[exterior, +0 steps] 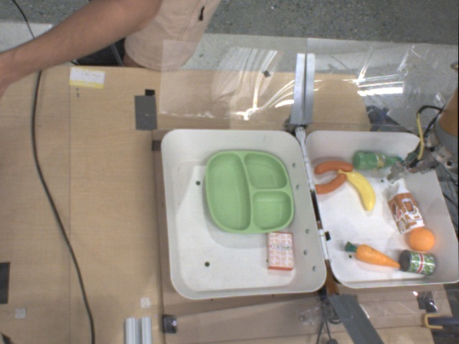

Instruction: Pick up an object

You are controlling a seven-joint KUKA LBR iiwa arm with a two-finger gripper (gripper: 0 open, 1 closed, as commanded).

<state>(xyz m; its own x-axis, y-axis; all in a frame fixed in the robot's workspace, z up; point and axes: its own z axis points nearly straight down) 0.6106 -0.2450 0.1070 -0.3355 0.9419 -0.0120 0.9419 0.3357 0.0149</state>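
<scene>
Table — light wood, carrying two shallow white bins side by side.

Left bin: a green divided plate with three compartments, lying flat toward the back; a small red-and-white carton just in front of it, near the plate's front right corner.

Right bin: two sausages at the back left, a banana just beside them, a green bottle lying at the back, a printed orange-and-white packet, an orange just in front of the packet, a carrot and a green can on its side along the front.

Jaws — at the right bin's back right, close to the bottle's cap end; whether spread or pressed together, I cannot tell from here.

A person's bare arm reaches across the table's far left.
</scene>
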